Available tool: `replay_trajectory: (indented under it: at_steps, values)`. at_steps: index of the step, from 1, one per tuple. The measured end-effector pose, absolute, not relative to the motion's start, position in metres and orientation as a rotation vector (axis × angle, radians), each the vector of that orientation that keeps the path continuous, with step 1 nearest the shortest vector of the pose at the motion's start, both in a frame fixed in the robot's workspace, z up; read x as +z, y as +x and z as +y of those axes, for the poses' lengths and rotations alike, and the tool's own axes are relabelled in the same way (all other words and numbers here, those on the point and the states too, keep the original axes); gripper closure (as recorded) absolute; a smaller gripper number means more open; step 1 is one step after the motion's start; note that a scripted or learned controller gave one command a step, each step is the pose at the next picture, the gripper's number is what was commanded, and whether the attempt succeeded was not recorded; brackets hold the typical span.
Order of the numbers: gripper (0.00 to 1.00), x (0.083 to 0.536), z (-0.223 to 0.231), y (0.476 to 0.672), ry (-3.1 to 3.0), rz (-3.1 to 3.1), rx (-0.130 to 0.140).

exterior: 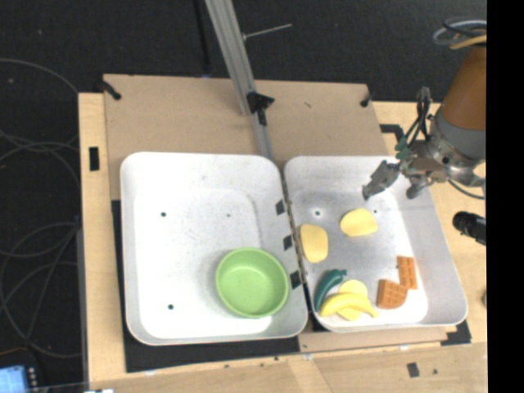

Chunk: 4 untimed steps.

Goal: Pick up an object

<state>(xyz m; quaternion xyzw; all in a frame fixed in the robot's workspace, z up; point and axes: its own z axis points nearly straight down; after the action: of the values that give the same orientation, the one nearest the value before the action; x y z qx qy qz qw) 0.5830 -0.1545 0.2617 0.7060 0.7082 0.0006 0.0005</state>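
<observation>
**Arm poised over the right bin, nothing picked yet**

On the left of the table [196, 113], the left bin [164, 187] held a green bowl [252, 281] near its front right corner, well away from the arm. A slanted metal pole [233, 47] ran down from the top to the seam between the two bins.

In the right bin [327, 178] lay the likely targets: a pale yellow lump [313, 241] close to the dividing wall, a second yellow lump [359, 223] just beyond it, a dark green piece [329, 282] touching a yellow banana-like bunch [347, 300] at the front, and two orange waffle-like pieces [399, 283] nearer the right wall.

The gripper [395, 180] hung above the bin's back right area, its jaws spread apart and holding nothing. I judged this the approach stage: no object had been reached. The second yellow lump lay nearest, just forward and left of the jaws, with bare floor around it. The next move called for lining up over one piece and lowering. The front cluster looked awkward, its pieces touching and close to the wall.
</observation>
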Motion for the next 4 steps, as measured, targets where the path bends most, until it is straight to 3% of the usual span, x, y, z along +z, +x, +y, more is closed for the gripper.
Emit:
replay_trajectory:
  at_steps: [1, 4]
  values:
    - [0.0, 0.262, -0.154, 0.583, 2.218, 2.224, 0.003]
    - [0.0, 0.109, -0.149, 0.584, 2.223, 2.219, -0.001]
